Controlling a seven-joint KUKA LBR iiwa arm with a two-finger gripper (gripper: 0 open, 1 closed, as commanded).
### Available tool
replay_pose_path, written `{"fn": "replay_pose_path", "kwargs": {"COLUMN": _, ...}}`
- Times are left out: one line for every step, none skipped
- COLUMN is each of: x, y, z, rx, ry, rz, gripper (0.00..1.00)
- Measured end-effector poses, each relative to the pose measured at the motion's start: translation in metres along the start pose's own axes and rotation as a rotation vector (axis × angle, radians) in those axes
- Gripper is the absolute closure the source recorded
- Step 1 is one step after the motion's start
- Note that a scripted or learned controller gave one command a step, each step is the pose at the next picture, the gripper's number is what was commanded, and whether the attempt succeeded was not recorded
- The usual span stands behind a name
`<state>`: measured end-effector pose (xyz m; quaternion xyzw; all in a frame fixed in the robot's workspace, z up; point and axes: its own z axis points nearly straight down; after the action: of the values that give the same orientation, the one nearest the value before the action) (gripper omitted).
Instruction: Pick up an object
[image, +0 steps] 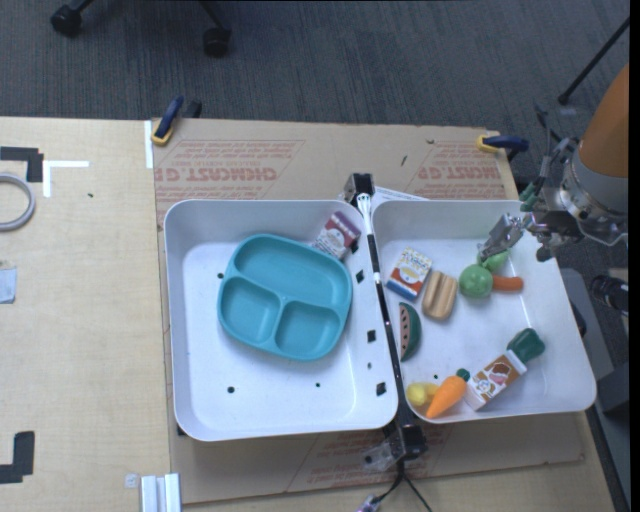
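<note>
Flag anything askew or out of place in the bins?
One thing: the small white snack packet with purple print in the left white bin leans tilted against the far wall beside the teal divided plastic plate, not lying flat. The toy food in the right white bin is scattered but contained. No spills or damage visible.

Grey carpet floor (400, 60) — chair casters (215, 40) above a wooden bench (80, 330).
</note>
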<state>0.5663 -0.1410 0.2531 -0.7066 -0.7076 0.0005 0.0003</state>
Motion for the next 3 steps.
{"fn": "replay_pose_path", "kwargs": {"x": 0.032, "y": -0.001, "z": 0.136, "rx": 0.000, "ry": 0.001, "rz": 0.061, "gripper": 0.00}}
{"fn": "replay_pose_path", "kwargs": {"x": 0.032, "y": -0.089, "z": 0.126, "rx": 0.000, "ry": 0.001, "rz": 0.073, "gripper": 0.00}}
{"fn": "replay_pose_path", "kwargs": {"x": 0.026, "y": -0.030, "z": 0.126, "rx": -0.002, "ry": 0.000, "rz": 0.036, "gripper": 0.00}}
